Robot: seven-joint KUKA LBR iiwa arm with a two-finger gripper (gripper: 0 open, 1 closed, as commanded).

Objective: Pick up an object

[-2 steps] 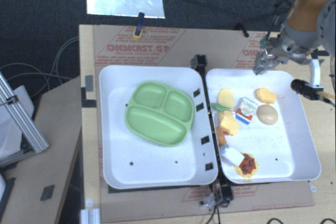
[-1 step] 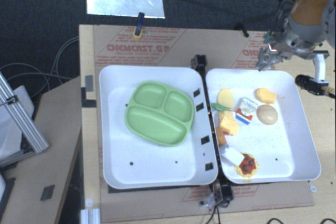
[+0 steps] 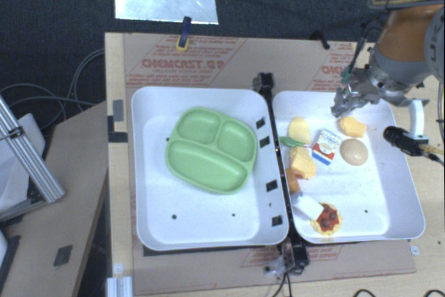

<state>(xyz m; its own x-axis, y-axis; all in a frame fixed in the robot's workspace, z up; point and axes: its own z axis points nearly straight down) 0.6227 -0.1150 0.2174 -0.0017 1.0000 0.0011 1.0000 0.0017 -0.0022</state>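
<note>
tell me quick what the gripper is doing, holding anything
Gripper: above the far side of the right bin, near the yellow block; nothing visible between its fingers; open or shut cannot be told.

The arm [image 3: 410, 24] is cut off by the picture's right edge, so its base is out of sight. The gripper [image 3: 342, 106], above the right bin's [image 3: 403, 219] far rim, is too small and blurred to read. Beside that bin's left wall, an orange piece [image 3: 293, 185] is partly hidden under a yellow block [image 3: 302, 163]. The small carton's [image 3: 325, 147] print is illegible.
</note>
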